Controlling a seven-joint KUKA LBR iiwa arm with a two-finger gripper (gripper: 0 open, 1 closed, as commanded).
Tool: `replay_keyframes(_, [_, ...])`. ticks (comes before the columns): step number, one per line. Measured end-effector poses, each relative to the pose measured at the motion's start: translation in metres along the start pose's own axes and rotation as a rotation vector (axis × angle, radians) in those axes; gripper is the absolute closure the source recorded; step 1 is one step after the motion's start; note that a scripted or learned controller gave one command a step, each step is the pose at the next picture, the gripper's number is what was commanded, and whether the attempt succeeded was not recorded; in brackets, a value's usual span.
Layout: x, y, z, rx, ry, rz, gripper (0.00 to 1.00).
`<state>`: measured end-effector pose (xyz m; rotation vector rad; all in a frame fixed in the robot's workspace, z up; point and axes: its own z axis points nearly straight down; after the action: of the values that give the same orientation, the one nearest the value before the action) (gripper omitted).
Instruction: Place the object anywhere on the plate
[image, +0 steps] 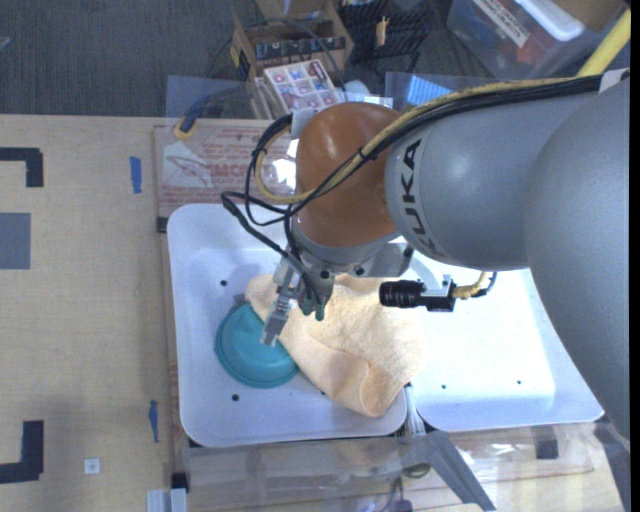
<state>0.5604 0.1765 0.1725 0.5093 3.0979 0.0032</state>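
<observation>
A teal plate (250, 352) lies in the left white bin (200, 250), towards its front left. A crumpled yellow cloth (355, 350) is spread beside it on the right, and its left edge laps over the plate's rim. My gripper (295, 318) hangs low over the cloth's upper left part, right at the plate's edge. Its fingers stand apart, one grey finger (273, 322) reaching over the plate's rim, the other over the cloth. The cloth shows in the gap but lies flat and is not lifted.
The right white bin (500, 370) lies under the arm's big grey body, which hides much of it. A wooden bench top stretches to the left. Boxes and clutter stand behind the bins.
</observation>
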Motion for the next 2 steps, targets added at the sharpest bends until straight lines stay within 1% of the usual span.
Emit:
replay_keyframes(1, [-0.0021, 0.0006, -0.0112, -0.005, -0.005, 0.003, 1.0])
replay_keyframes(2, [-0.0022, 0.0005, -0.0111, -0.005, -0.005, 0.004, 0.0])
